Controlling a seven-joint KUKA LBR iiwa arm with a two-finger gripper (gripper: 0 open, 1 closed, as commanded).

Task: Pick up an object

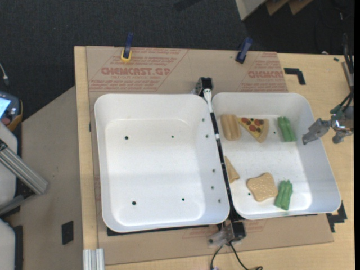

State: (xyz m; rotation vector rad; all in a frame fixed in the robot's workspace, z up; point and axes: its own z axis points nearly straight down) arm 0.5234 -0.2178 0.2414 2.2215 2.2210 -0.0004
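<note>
The gripper [326,129] hangs at the right edge of the scene, over the outer rim of the right bin [322,167]. One grey finger [314,131] juts toward the bin, and another piece shows further right, but I cannot tell how far apart they stand; nothing sits between them.

The biggest thing here is the cardboard sheet [185,66] under everything, printed in red with "CHEMCAST", mirrored on the right half. Two clamps pin its far edge: a blue and yellow clamp [127,50] on the left and a blue clamp [244,50] on the right.

The left bin [152,162] lies beside the right bin, their rims touching along a dark seam.

The objects all lie in the right bin. A tan bread slice [262,186] lies near the front, with a green vegetable piece [283,194] just beside it on the right. A long bread roll [229,126] lies at the far left corner, a pizza slice [254,126] next to it, and a second green piece [286,128] further right, nearest the gripper. A small tan wedge [230,170] rests against the left wall. Nothing stands between the gripper and the near green piece but the bin's rim.
</note>
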